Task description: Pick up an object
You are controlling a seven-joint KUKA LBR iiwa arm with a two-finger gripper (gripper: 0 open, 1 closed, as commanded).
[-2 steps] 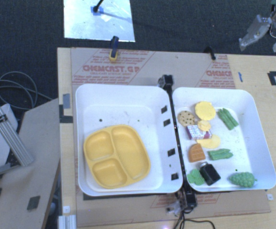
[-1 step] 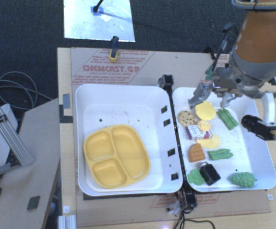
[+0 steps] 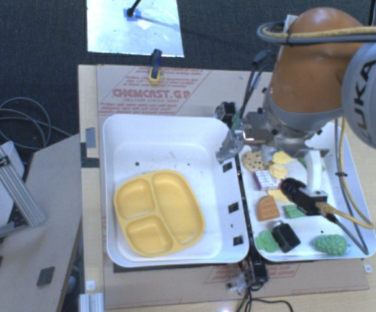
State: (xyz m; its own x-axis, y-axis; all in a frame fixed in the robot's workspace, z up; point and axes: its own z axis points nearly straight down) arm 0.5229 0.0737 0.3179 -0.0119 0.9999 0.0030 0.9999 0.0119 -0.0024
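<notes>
gripper (image 3: 229,147): seen low over the wall where the 2 bins meet, toward the far end of that wall. Whether it is spread or pressed together cannot be told from this angle.
arm (image 3: 318,64): grey with an orange band, extended in from the view's right and hung over the far part of the right bin.
desk (image 3: 175,90): a tan sheet with red print is laid on it, and both bins are carried on that sheet.
left bin (image 3: 175,132): located view-left of the gripper, with its right wall directly beneath the gripper.
yellow tray (image 3: 159,210): 3 compartments, laid flat in the left bin, view-left of the gripper and nearer the camera, well apart from it.
right bin (image 3: 307,231): located view-right of the gripper. The small objects available for picking are gathered here.
speckled cookie (image 3: 253,160): the object nearest the gripper, just view-right of it and slightly nearer the camera.
yellow pieces (image 3: 281,158): 2 noted beyond the speckled cookie, further view-right of the gripper.
chequered block (image 3: 264,178): found just camera-side of the speckled cookie.
orange piece (image 3: 267,208): found well camera-side of the gripper, near the dividing wall.
black block (image 3: 284,236): laid at the near end of the right bin, far from the gripper.
green leafy piece (image 3: 263,241): touching the black block on its view-left side.
green bumpy piece (image 3: 330,244): laid in the near right corner, the object farthest from the gripper.
</notes>
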